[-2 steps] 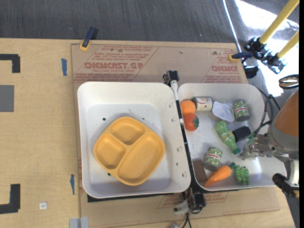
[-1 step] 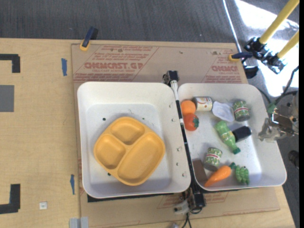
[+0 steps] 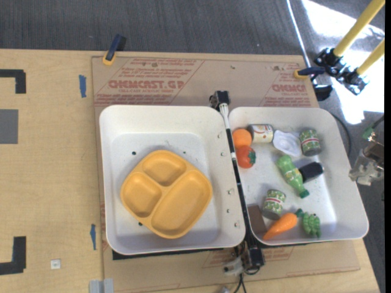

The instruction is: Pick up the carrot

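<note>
Tapered orange carrot (image 3: 281, 224), green top, seemingly plastic, in right bin (image 3: 333, 194)

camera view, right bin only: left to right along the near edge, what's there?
Dark brown block → small green-labelled can → orange toy carrot → its green leafy top.

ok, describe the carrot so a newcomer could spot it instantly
Look in the right-hand bin, along its near edge. The carrot lies there tilted, an orange cone with a green leafy top, just below a small green-labelled can. It is the one tapered orange thing there.
</note>
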`<state>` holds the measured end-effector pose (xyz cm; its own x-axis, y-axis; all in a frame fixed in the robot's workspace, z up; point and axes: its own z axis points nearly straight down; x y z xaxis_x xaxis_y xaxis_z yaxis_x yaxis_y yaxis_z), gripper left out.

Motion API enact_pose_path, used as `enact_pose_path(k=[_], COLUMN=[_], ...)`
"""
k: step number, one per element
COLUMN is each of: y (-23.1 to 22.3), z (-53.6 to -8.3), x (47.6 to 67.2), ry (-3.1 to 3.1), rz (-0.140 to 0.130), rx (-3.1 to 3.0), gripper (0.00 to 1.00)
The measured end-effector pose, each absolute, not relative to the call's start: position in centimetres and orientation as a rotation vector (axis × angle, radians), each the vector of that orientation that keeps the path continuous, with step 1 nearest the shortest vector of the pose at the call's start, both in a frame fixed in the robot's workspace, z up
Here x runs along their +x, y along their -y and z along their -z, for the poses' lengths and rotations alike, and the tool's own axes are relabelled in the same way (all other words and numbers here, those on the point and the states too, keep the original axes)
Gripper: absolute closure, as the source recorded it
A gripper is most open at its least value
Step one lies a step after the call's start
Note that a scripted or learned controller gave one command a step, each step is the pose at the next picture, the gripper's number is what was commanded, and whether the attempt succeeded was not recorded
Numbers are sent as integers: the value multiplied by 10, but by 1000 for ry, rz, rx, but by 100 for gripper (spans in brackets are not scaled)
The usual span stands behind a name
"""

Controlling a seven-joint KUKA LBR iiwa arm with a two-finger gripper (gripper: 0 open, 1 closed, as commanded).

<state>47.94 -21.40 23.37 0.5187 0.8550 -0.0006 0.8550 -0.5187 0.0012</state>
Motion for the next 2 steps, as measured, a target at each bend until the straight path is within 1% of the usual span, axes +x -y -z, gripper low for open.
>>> enact_pose_path(k=[1, 2], y=[141, 139], z=[-114, -212], x=[479, 479], ry=[-1456, -1010], rz=[3, 1], rx=[2788, 2975], gripper=[100, 100])
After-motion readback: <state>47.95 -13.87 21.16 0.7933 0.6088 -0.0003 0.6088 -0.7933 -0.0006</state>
